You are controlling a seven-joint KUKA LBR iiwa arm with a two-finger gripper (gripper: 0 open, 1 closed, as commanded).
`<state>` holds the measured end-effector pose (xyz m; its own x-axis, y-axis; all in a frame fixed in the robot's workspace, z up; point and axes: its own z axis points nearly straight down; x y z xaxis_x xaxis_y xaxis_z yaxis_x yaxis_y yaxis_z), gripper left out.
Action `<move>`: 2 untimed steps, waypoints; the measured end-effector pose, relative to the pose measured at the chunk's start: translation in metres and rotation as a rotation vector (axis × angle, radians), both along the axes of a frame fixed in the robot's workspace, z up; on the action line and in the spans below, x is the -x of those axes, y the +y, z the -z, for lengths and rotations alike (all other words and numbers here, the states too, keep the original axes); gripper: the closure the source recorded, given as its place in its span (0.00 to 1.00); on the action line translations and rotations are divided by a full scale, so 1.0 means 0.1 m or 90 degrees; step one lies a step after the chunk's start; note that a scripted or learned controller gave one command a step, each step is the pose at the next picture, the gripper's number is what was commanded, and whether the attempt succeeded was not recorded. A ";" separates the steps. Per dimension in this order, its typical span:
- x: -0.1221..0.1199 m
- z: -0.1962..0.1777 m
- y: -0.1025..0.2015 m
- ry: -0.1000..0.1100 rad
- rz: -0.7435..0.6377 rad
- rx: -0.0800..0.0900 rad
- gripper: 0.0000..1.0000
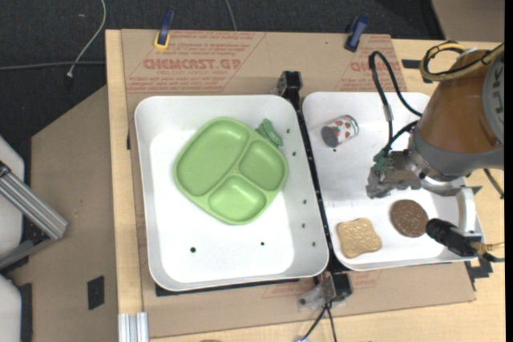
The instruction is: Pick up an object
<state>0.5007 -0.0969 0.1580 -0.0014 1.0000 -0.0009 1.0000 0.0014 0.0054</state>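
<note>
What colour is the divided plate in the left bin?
Light green plate, clearest in the camera view.

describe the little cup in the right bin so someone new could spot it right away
Start at the right bin, the one the arm reaches over. Near its upper left corner lies a small cup, tipped on its side. Unlike the flat brown cookie and tan cracker below, it is white with red spots.

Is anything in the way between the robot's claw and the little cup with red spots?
Nothing visible is. The gripper sits over the right bin, and the little cup lies on its side up and to the left. Between them is bare white floor. The brown cookie and tan cracker lie below, off that path.
</note>
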 end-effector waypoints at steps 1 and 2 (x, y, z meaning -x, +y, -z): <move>-0.03 -0.62 -0.05 0.000 0.000 0.000 1.00; -0.04 -0.79 -0.05 0.001 0.000 0.000 1.00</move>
<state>0.5045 -0.1015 0.2367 -0.0015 1.0000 -0.0003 1.0000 0.0015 0.0034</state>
